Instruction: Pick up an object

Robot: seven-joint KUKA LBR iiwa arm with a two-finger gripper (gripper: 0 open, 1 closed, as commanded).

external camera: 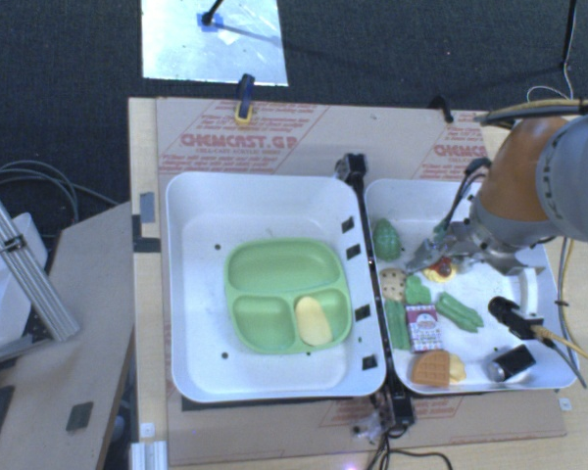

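One yellow-red toy (441, 271) | just beside tool (433, 254) | right bin (549, 385)

A single fixed camera is looking down from above the bench at a slant, taking in both shallow white bins side by side: the left bin (191, 292) is sitting near the middle of the frame and the right bin (544, 385) is lying toward the right edge. The view is standing far enough back that the bench's board (274, 135) and dark floor beyond are showing. The arm (554, 189) is reaching in from the right side.
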